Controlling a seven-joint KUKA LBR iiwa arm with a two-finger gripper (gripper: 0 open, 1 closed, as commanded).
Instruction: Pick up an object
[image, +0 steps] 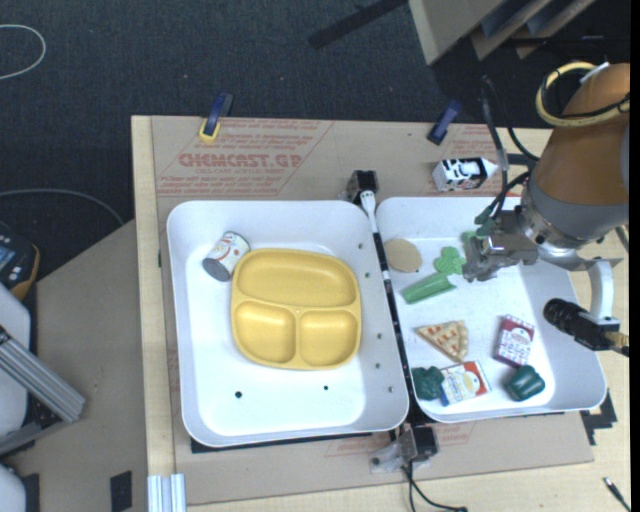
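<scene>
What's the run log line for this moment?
claw: over right bin, above green toy | grasp: unconfirmed | left bin: yellow tray, small can

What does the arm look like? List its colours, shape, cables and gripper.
The arm is a thick, rounded grey body with a broad orange band higher up. A yellow loop and black cables run beside it. It ends in a small gripper of grey metal with dark parts, its shape hard to make out from above.
</scene>
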